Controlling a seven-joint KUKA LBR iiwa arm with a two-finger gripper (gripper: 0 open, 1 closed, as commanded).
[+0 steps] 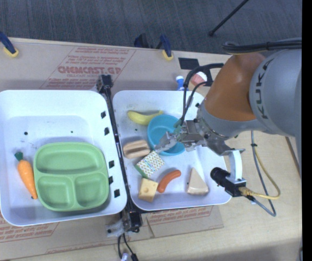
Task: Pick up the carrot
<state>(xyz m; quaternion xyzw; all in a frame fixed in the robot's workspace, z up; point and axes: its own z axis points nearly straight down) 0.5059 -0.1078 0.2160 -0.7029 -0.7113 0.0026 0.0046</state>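
- We see the gripper [168, 142] over the right bin [216, 196], its fingers reaching toward the view's left from the grey arm [254, 99].
- Its two fingers look slightly parted, a narrow gap between them, and we see nothing held in that gap.
- The fingertips sit at the left rim of the blue bowl [163, 132]; we cannot tell whether they touch it or hang just above it.
- The carrot [26, 175] lies in the left bin [6, 118], at its far left wall, just beside the green divided tray [72, 175], well apart from the gripper.
- In the right bin we also find a banana [142, 116] beside the bowl, a hot-dog bun [135, 148], a patterned block [150, 164], a cheese cube [148, 189], a small sausage [168, 179] and a pale wedge [197, 182].
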